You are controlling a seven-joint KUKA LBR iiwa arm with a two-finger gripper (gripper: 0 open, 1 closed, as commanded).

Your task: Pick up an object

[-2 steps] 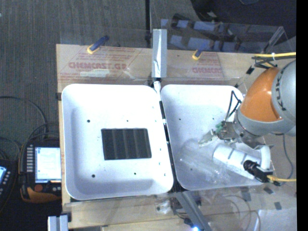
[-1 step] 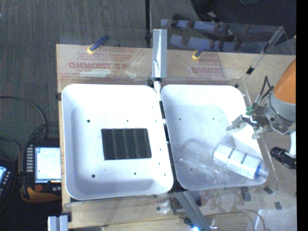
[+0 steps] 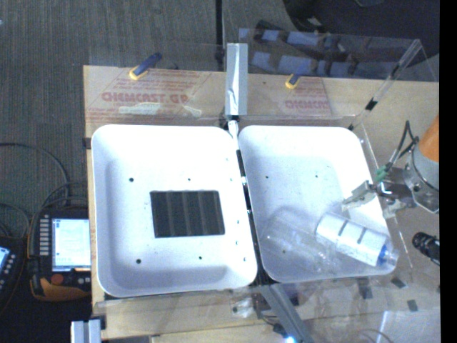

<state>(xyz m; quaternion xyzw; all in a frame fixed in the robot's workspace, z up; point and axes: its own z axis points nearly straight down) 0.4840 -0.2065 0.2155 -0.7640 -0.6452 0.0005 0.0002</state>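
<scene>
My gripper [image 3: 365, 191] hangs at the right rim of the right bin [image 3: 300, 148], and I cannot tell how it is set. The thing to lift is the clear plastic bottle [image 3: 335, 240], lying on its side in that bin's near right corner, white label toward the blue cap [image 3: 386, 256]. To do this well I judge I should come down over the labelled middle and close across the bottle's width, since a smooth round body may roll or slip. The left bin [image 3: 114, 156] holds a dark ribbed pad [image 3: 187, 213]. Red print on the table [image 3: 107, 95] behind is too faint to read; nothing on the bottle label is legible.
</scene>
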